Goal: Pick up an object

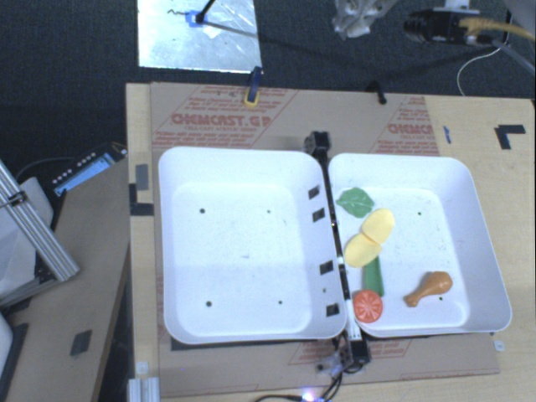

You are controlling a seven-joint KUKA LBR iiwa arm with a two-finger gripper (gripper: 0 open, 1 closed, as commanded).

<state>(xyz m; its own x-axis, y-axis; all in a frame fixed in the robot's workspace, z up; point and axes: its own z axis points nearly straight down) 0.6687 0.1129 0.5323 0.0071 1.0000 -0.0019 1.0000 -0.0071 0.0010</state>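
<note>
The right bin [481, 249] holds several toy foods along its left side: a green leaf [355, 200], two yellow pieces [378, 224] [362, 249], a dark green strip [373, 276] and a red tomato slice [367, 306]. A brown drumstick [430, 288] lies apart from them near the bin's front right. My gripper [358, 15] hangs blurred at the top of the camera view, well beyond the bench's far edge and far from both bins, with nothing seen in it.
The left white bin [180, 249] sits beside the right one, joined by a black clipped divider [331, 233]. A shiny metal sheet [199, 22] lies at the far left, a yellow clip [251, 97] on the cardboard edge, and an aluminium rail [33, 233] at left.
</note>
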